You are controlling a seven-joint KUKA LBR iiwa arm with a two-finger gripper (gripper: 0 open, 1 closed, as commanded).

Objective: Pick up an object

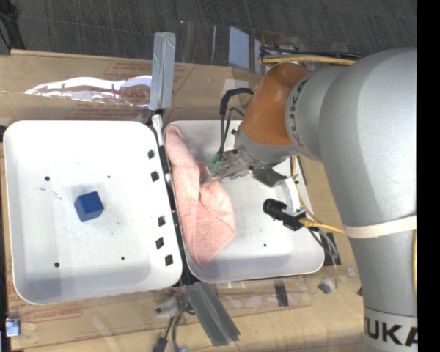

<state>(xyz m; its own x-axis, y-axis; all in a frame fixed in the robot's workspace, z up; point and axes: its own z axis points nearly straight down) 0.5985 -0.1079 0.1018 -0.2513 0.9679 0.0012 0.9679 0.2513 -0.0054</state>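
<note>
— Where is the cloth?
— I see the pink cloth (198,207) along the left wall of the right bin (308,259).
— And the gripper (218,169)?
— Right above the cloth. I cannot tell its state.
— Anything else?
— A blue block (89,205) in the left bin (29,284).

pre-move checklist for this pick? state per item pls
1. Target in reach: pink cloth lies along the left side of the right bin - ok.
2. End effector over the cloth's upper part - ok.
3. Cloth between the fingers - cannot tell.
4. Cloth inside the bin, not draped over the divider - cannot tell.
5. Blue cube alone in the left bin, away from the arm - ok.
</note>
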